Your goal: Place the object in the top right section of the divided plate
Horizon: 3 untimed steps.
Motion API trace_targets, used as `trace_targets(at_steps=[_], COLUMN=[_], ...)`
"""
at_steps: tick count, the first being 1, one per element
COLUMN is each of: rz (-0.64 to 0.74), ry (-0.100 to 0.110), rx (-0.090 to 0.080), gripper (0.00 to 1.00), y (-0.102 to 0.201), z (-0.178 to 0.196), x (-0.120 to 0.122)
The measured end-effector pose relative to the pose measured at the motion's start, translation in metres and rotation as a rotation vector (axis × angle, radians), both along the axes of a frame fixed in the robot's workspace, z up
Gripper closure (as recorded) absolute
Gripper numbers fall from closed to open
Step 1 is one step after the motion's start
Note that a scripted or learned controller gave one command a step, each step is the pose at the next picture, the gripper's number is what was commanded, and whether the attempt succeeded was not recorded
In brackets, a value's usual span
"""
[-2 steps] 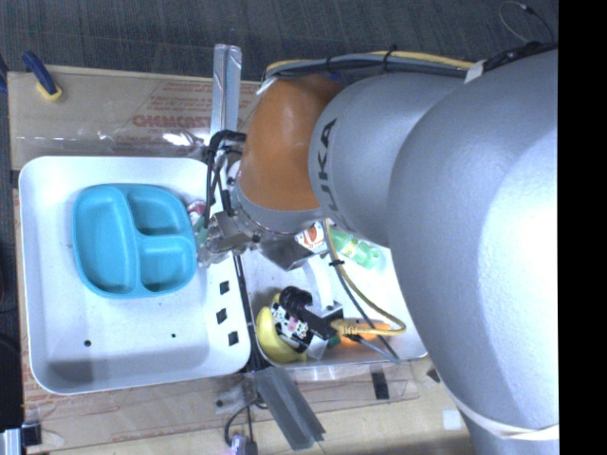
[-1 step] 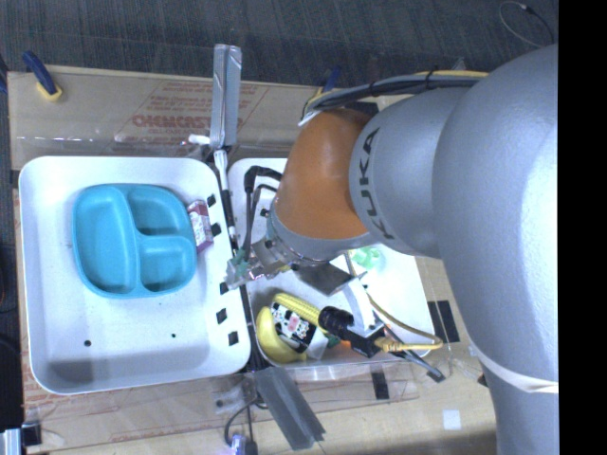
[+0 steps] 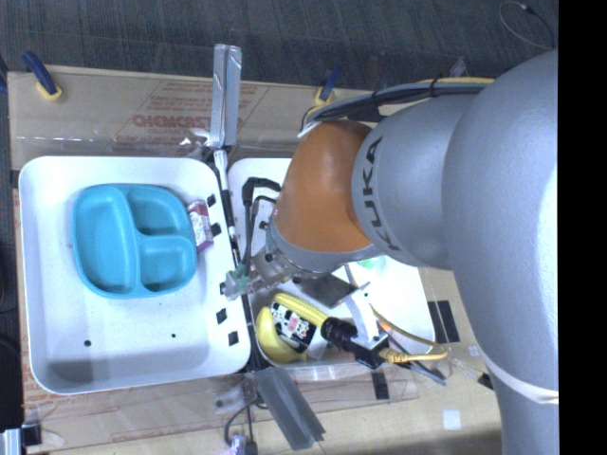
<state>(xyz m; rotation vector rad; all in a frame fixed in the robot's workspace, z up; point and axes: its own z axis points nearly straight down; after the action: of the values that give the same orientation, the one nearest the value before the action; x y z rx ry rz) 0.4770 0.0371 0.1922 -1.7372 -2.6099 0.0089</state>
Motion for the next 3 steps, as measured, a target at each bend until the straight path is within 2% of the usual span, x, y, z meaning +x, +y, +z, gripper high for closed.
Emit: trace_targets(at_steps=[1,2,3], rz=[0.005,0.175,0.335], ry=[0.006,-0.001,0.002], rx=[-0.002,0.002,0.003], gripper=[1.00,1.00,1.00], y=[0.000,0.001,0.037], z=[0.006,0.000,-0.004], x=[0.001,0.000,0.000])
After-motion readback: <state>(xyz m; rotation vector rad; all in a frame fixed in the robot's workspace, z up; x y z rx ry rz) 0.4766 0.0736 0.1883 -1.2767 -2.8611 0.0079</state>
